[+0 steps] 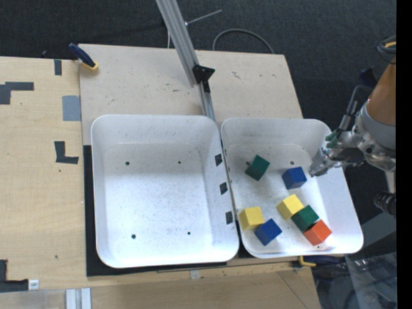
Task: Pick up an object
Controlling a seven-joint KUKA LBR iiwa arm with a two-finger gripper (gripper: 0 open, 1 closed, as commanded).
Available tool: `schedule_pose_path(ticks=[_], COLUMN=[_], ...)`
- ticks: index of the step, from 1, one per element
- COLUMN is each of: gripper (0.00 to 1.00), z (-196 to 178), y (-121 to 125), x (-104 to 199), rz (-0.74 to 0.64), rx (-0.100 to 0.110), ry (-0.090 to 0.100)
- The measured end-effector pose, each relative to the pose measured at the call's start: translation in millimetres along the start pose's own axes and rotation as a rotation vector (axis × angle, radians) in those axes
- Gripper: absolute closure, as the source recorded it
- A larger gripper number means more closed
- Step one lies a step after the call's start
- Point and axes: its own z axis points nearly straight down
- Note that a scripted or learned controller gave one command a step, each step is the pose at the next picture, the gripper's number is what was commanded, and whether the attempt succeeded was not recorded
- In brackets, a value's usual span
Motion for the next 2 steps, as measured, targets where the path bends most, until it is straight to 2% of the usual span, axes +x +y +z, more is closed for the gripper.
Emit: schedule_pose_path(ticks=[2], gripper=[1.00], z=[8], y=[8], x=[97], rz=[0.000], rx=[0.002], ry=[0.000])
